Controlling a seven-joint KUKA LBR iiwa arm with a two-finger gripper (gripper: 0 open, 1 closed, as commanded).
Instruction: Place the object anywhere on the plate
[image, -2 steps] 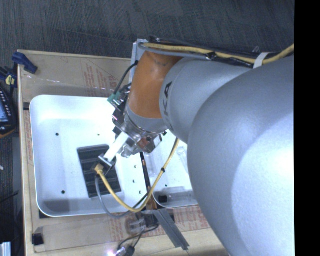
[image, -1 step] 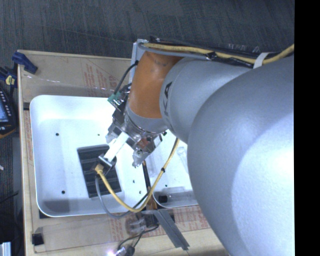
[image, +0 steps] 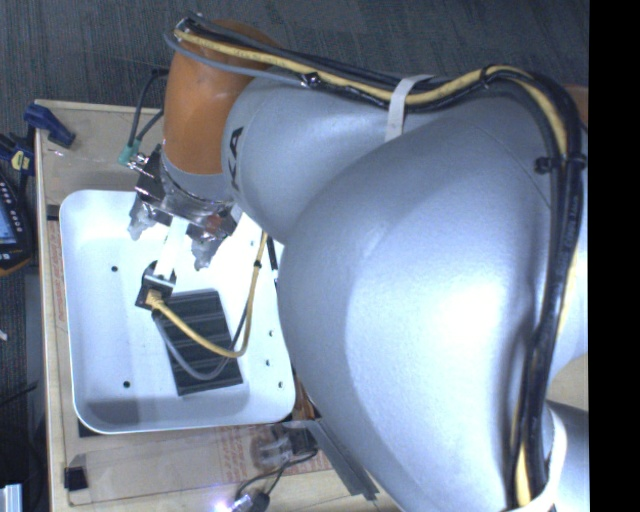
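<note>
Camera view shows a small black block (image: 155, 284) lying on the floor of the left white bin (image: 90, 300), and I cannot tell for certain that it is the task's object. Touching it at 5 o'clock lies a dark ribbed slab (image: 203, 342), flat on the bin floor. A yellow cable (image: 215, 349) loops over the slab from the block's end. At 12 o'clock of the block hangs the gripper (image: 172, 234), its fingers (image: 204, 246) spread with only white floor between them. The grey arm (image: 420, 300) covers everything from 3 o'clock.
</note>
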